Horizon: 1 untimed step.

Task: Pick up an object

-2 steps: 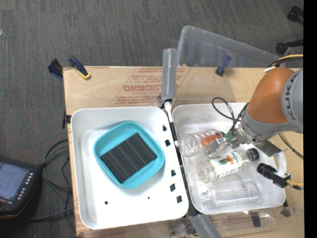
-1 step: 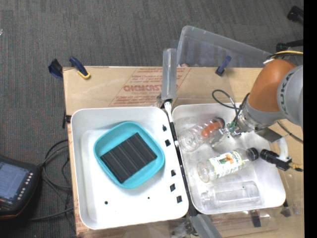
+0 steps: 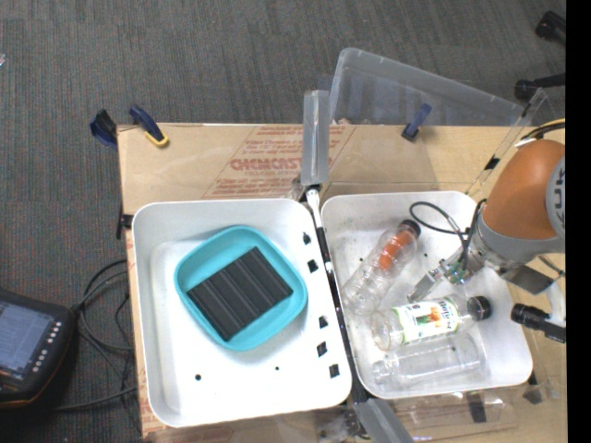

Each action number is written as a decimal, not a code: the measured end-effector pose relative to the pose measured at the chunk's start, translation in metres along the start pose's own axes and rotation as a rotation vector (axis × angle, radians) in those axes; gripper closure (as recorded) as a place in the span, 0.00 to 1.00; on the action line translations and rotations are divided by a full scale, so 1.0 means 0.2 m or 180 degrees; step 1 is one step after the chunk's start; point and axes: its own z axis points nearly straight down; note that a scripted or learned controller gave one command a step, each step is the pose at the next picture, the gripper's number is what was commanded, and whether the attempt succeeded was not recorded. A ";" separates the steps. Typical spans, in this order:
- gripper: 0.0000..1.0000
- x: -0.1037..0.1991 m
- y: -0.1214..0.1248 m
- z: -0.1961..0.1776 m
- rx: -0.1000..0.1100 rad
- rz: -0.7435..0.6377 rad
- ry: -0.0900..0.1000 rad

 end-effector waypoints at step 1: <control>0.00 0.10 -0.21 -0.09 -0.0188 -0.0021 -0.0153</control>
